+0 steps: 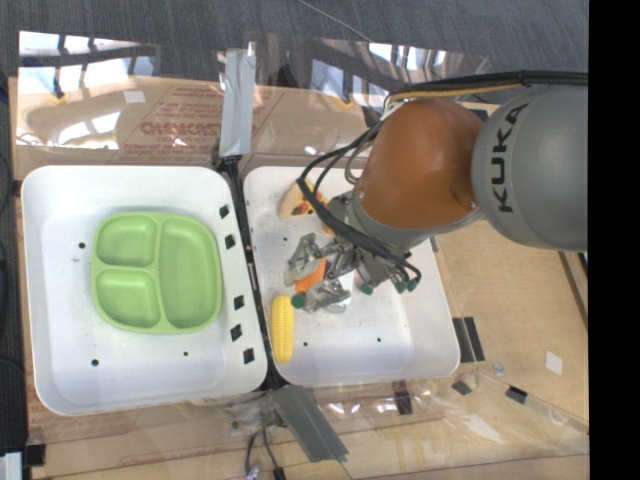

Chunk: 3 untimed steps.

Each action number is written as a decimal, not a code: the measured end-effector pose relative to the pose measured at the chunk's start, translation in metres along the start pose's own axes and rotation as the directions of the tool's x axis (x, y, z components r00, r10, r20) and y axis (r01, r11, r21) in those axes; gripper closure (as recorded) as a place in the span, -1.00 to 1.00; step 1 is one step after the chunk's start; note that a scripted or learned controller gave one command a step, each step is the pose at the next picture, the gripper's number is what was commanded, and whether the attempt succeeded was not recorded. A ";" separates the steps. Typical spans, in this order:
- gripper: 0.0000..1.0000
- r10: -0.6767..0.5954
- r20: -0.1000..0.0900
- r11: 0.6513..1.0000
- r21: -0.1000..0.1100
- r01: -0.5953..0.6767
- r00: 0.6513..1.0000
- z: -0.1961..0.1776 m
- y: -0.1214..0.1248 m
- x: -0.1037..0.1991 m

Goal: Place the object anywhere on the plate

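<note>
Orange-banded KUKA wrist (pixel 420 173) low over the right bin (pixel 430 343), gripper (pixel 325 268) grip state impossible to tell amid toy clutter, corn cob (pixel 283 328) lengthwise just beside, green plate (pixel 157 271) well left.

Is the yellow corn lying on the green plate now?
No, the corn lies in the right bin, near its left wall, while the green plate sits in the left bin.
</note>
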State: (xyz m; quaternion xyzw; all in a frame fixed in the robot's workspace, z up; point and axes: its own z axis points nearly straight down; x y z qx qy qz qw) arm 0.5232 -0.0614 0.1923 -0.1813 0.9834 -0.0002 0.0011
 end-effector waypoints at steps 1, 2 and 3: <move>1.00 -0.067 0.001 0.998 -0.001 0.067 0.998 0.000 0.054 -0.026; 1.00 -0.151 0.001 0.989 -0.001 0.151 0.989 -0.028 0.085 -0.076; -1.00 -0.150 0.000 0.989 -0.001 0.150 0.989 -0.027 0.085 -0.075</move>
